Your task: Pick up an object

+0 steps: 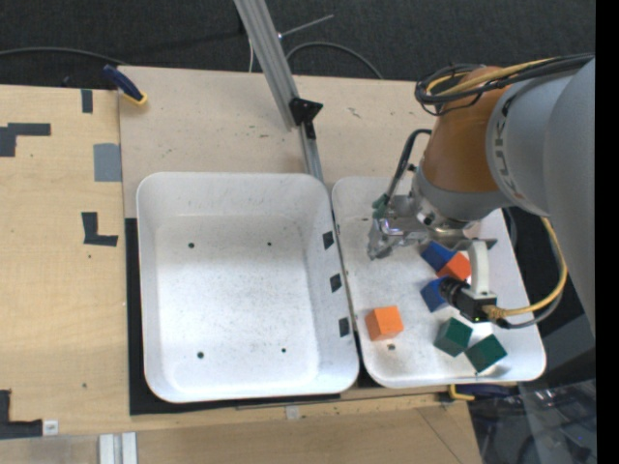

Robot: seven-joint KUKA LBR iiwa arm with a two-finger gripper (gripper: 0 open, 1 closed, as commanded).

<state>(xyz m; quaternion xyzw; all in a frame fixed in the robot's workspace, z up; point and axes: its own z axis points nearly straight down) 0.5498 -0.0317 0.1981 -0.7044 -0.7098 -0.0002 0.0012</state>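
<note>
Orange cube (384, 322) is my pick for the object to lift. It sits alone on the floor of the bin on the view's right (411, 363), with bare white on all 4 sides. The gripper (380, 246) hangs over the same bin, toward its far-left part and close to the wall it shares with the neighbouring bin. Whether the gripper is spread or closed I cannot tell from this slanted view, and I see nothing clamped in it.

From the gripper, the cube lies almost straight toward the view's lower edge, near but apart, with hardly any sideways offset. The coming move turns on that relation: I judge it needs a short travel toward the near rim, then a descent. The cube looks square, so no long axis matters. Its edges seem slightly turned against the bin walls, so a small wrist turn may help.

Further out, to the view's right of the gripper and partly under the wrist, 2 blue blocks (437, 255) and a red-orange block (455, 267) crowd together, making a poorer choice. Beyond them, by the near-right corner, 2 green blocks (452, 337) lie just beside each other. The bin on the view's left (232, 278) sits alongside, and both bins rest on the bench (58, 288).
</note>
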